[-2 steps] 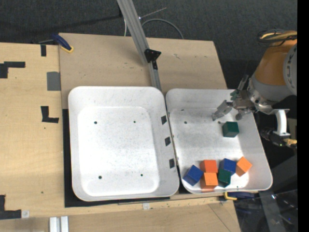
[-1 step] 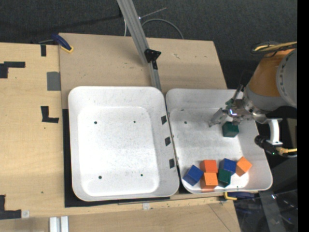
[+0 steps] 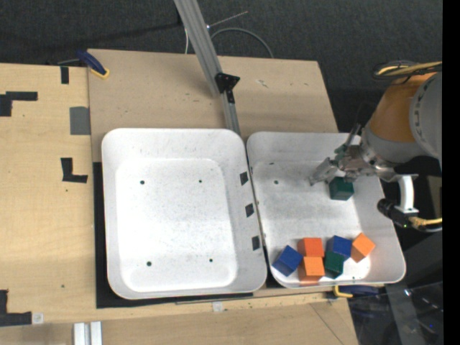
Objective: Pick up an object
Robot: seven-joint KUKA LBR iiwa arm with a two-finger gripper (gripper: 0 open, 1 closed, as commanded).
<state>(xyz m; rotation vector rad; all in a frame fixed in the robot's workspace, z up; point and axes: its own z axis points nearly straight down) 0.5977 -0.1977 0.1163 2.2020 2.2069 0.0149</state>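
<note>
green block [image 3: 341, 189] sits in the right bin [image 3: 287, 214], in its upper right part, directly under the gripper [image 3: 336, 169]. the gripper's grey fingers splay out above the block, and whether they are released or clenched on it cannot be told from this angle.

along the near edge of the same bin lies a cluster of blocks, well apart from the gripper: a blue block [image 3: 287, 260] at the left, two orange blocks [image 3: 312, 247] stacked or touching beside it, a dark green block [image 3: 333, 264], another blue one [image 3: 341, 246] and a tilted orange block [image 3: 363, 246] at the right end. nothing lies between the gripper and the cluster.

the left bin [image 3: 115, 192] is white and speckled with small dark dots. both bins rest side by side on a pale wooden bench [image 3: 43, 192] marked with black tape. a metal pole [image 3: 205, 42] slants across the top, over dark flooring.

counted: two green blocks, two blue, three orange, two bins.
</note>
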